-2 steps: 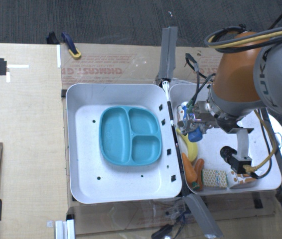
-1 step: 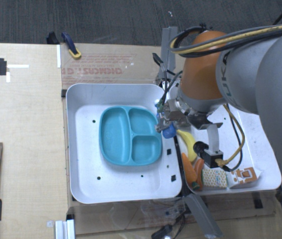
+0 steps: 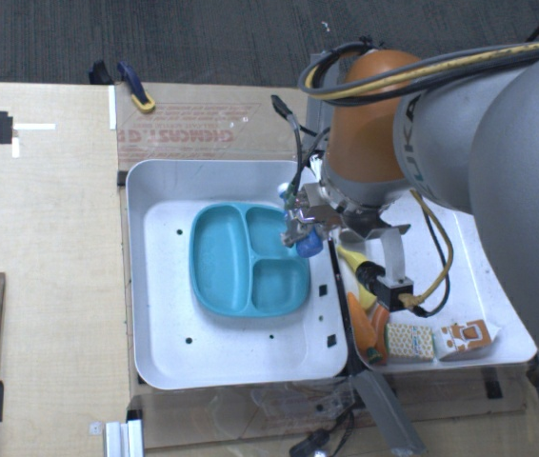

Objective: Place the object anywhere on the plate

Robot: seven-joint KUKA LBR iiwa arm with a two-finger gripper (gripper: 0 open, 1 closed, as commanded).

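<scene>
A: Plate (image 3: 236, 260) — teal, three compartments, sits in the left white bin (image 3: 155, 350). Gripper (image 3: 303, 228) hangs over the plate's right rim.

B: Fingers?

A: Closed on a small blue object (image 3: 309, 246), right at the plate's edge, above the upper right compartment.

B: Right bin (image 3: 498, 293)?

A: Orange carrot-like piece (image 3: 369, 327), yellow piece (image 3: 355, 257), small boxes (image 3: 436, 341), all near its left and front sides.
</scene>
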